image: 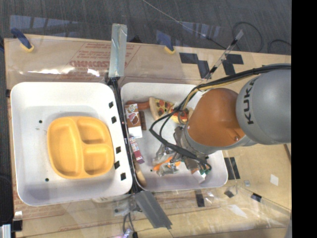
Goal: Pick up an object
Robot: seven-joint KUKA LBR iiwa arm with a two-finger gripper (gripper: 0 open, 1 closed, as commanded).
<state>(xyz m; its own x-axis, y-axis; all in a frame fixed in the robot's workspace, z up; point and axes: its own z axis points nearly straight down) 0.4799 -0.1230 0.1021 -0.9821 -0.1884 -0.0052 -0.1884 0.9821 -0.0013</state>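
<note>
The arm's orange wrist band and grey body cover the right half of the right bin (pixel 130 94). Below the wrist the gripper (pixel 171 161) reaches down into a heap of small items (pixel 166 166) near the bin's front wall. In the bin's left part lie a pizza-slice toy (pixel 161 105), a brown snack packet (pixel 132 114) and a purple wrapped bar (pixel 136 151). A wooden-looking piece (pixel 140 175) rests in the front left corner.
The left bin (pixel 29 95) holds a yellow divided tray (pixel 79 146). A grey taped divider (pixel 118 48) runs between the bins. Black cables (pixel 161 125) loop from the wrist over the right bin.
</note>
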